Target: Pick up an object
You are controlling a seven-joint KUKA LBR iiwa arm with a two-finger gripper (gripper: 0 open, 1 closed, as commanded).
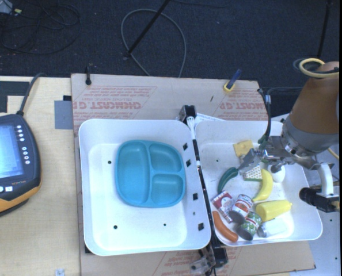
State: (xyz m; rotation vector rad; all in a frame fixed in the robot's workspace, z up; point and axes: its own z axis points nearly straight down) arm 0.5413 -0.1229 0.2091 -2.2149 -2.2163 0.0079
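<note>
One pincer [256, 164], jaw state unclear, hangs over the banana [265, 185]; centre on it before you close.

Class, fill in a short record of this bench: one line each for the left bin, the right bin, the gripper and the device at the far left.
left bin: holds a blue divided plate
right bin: toy food heaped together, among it a banana, a hot dog and a green pepper
gripper: low over the right bin, just above the banana
far left: control tablet, screen lit
</note>
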